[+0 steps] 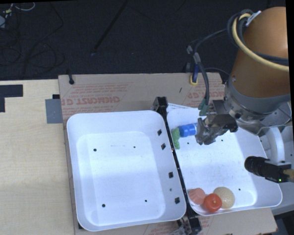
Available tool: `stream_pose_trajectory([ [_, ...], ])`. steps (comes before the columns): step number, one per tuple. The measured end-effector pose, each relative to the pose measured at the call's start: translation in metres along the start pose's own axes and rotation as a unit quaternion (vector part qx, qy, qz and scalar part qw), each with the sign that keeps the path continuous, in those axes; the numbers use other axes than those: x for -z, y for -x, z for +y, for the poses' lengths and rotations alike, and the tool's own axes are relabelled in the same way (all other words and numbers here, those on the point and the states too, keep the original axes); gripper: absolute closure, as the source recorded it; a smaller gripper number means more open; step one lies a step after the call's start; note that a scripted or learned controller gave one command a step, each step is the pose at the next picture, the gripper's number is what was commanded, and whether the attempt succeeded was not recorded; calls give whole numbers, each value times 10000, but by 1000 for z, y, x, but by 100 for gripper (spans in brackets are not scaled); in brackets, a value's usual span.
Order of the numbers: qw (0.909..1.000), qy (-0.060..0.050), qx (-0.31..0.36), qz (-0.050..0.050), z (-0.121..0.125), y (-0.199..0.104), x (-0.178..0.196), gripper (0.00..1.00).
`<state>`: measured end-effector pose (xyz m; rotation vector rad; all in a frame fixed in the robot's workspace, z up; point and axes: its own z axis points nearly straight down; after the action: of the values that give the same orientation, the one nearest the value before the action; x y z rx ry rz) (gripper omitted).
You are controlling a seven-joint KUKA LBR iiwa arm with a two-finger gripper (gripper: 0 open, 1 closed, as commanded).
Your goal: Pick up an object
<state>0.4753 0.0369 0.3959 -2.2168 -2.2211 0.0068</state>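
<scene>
My gripper (204, 138) hangs over the upper left part of the right bin (239, 156), just right of a blue cylinder (188, 130) with a green piece (175, 137) beside it by the divider. At the bin's front edge lie a red round object (212, 202), a pale yellow ball (225, 196) and a pink piece (196, 195).
The left bin (120, 171) lies beside the right one, with a black divider (170, 153) between them. The arm's orange band and grey wrist (258, 68) fill the upper right. A black cylinder (262, 168) juts in at the right bin's right edge.
</scene>
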Motion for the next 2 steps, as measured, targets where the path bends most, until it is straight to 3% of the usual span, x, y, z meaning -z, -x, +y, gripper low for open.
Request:
stream_pose_trajectory([
  [1,9999,105,-24,-5,28,44,150,100],
  [2,10000,-79,-9,-2,-2,27,-50,100],
])
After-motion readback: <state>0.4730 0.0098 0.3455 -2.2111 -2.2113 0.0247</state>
